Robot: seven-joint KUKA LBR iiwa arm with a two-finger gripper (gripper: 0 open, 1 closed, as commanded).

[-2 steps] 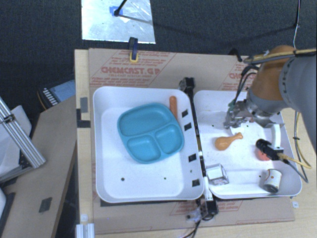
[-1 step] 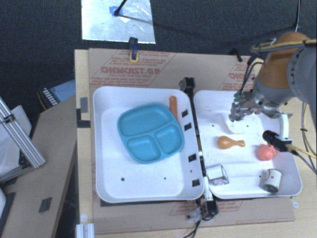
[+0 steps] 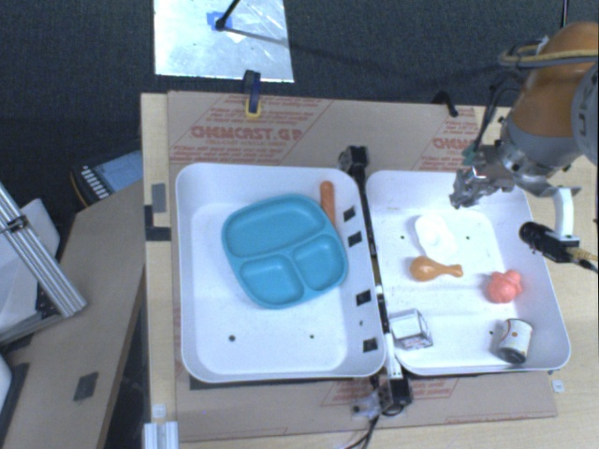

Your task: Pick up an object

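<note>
My gripper (image 3: 465, 196) hangs over the far side of the right bin (image 3: 538, 251), above and to the right of a white object (image 3: 435, 235). Nothing shows between its fingers. Below that white object lies an orange drumstick-shaped toy (image 3: 434, 269). A pink lumpy object (image 3: 504, 287) rests further right. A small grey and white cylinder (image 3: 513, 339) sits in the near right corner. A small clear box (image 3: 409, 328) lies at the bin's near left corner.
The left bin (image 3: 201, 344) holds a blue divided plate (image 3: 284, 249) and an orange stick (image 3: 328, 202) by its far right side. A black clip strip (image 3: 367, 251) joins the bins. A yellow clamp (image 3: 253, 96) stands at the back.
</note>
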